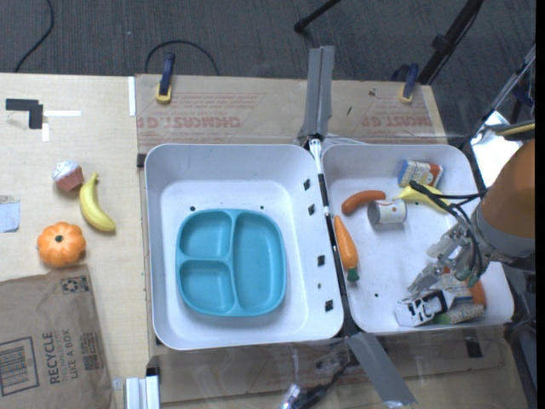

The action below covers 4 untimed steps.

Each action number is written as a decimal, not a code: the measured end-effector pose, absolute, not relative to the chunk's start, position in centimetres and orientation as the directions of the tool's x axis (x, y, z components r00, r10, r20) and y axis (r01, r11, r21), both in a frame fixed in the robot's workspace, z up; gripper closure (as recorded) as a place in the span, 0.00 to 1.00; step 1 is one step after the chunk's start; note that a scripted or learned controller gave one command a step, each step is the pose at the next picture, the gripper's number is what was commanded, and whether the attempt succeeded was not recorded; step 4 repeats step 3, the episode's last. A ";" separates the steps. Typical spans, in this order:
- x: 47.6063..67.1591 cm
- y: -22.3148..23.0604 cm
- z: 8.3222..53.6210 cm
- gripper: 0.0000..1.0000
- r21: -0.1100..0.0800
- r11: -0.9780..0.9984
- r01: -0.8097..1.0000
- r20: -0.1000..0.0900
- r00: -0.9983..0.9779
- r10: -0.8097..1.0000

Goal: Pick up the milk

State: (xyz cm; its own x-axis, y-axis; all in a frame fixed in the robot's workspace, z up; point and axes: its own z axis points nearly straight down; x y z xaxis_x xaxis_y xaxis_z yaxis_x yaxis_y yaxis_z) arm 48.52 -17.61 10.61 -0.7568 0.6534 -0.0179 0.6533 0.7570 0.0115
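Pincer (444, 273) hovers over the milk (423, 308); grip state seemingly unclear.

Dark grey carpet (213, 15) covers the far floor, crossed by black cables (174, 49) and black stand legs (460, 24). A light wooden bench (77, 126) spreads across the left.

The bench (102, 143) bears two white bins (162, 228), the right one under the jaws; far left of them lie a banana (95, 204), pumpkin (61, 244) and cupcake (67, 176).
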 end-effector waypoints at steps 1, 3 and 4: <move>48.7 -17.6 9.9 0.00 0.014 0.781 0.624 -0.023 -0.781 0.624; 48.6 -17.6 10.7 0.00 0.011 0.781 0.624 -0.020 -0.781 0.624; 48.6 -17.6 10.7 0.00 0.011 0.781 0.624 -0.020 -0.781 0.624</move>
